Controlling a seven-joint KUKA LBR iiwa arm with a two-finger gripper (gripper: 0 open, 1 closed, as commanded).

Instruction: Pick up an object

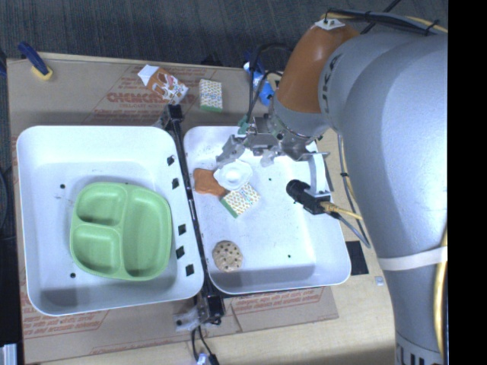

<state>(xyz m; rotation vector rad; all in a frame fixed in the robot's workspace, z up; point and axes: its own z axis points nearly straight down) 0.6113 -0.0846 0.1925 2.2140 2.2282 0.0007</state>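
My gripper (247,158) hangs over the back of the right bin (304,257), its two grey fingers (227,152) spread open with nothing between them. Just below and in front of it lies a small white round object (233,176). An orange-brown flat piece (206,182) lies to the left of that, touching it. A green and yellow patterned packet (242,201) lies just in front of the white object. A round speckled cookie (227,255) sits near the bin's front left corner.
The left bin (46,166) holds a green divided plate (122,230). A black divider (186,196) runs between the bins. Behind them on the cardboard lie an orange and white wrapper (163,85) and a small green packet (211,94). The arm's bulk covers the right side.
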